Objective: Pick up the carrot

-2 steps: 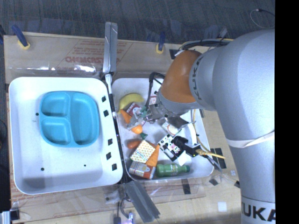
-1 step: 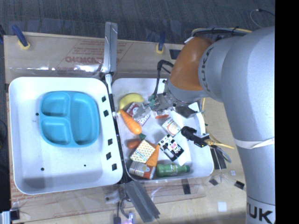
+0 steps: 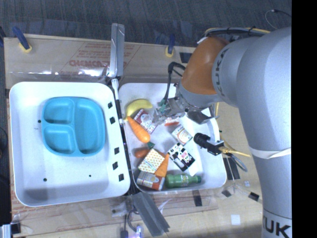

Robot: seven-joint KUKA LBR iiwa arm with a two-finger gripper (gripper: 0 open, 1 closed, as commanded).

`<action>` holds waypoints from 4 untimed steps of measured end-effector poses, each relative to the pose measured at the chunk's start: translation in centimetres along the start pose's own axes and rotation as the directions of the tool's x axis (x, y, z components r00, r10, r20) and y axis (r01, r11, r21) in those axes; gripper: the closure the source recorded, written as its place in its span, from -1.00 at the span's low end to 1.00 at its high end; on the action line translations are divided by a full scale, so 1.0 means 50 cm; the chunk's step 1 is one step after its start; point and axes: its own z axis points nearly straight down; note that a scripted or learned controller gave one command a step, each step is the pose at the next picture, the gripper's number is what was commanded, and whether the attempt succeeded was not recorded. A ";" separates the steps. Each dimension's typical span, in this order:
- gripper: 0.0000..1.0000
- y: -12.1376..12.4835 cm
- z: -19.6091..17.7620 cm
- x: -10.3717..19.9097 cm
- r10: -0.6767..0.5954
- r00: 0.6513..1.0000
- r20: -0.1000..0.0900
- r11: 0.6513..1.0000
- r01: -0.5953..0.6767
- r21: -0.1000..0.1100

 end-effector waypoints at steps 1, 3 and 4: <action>-1.00 0.000 0.000 0.000 0.000 1.000 0.000 1.000 0.000 0.000; 1.00 -0.057 0.084 0.040 -0.142 0.990 -0.001 0.990 0.142 0.002; 1.00 0.054 -0.100 0.100 -0.038 0.999 0.001 0.999 0.038 -0.002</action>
